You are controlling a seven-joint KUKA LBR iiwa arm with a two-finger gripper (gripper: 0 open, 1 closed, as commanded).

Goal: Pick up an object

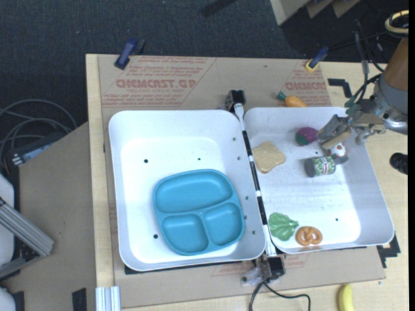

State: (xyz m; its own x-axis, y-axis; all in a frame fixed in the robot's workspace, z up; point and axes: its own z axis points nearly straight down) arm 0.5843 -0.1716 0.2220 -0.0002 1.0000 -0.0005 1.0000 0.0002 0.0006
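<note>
My gripper point(332, 141) reaches in from the right over the far part of the right bin point(363, 199). It looks open, and nothing shows between its fingers. Just left of it lies a purple object point(307, 135). A green can point(321, 166) lies on its side right below the gripper. A tan toast slice point(268, 156) rests near the bin's left wall. A green leaf point(282, 225) and an orange pretzel point(308, 236) sit at the near edge.
The left bin point(130, 173) holds a blue divided plate point(196, 210). On the bench beyond the right bin lies an orange carrot point(294, 100). A yellow banana point(345, 297) lies at the bench's near edge. Blue clamps point(128, 52) grip the far corners.
</note>
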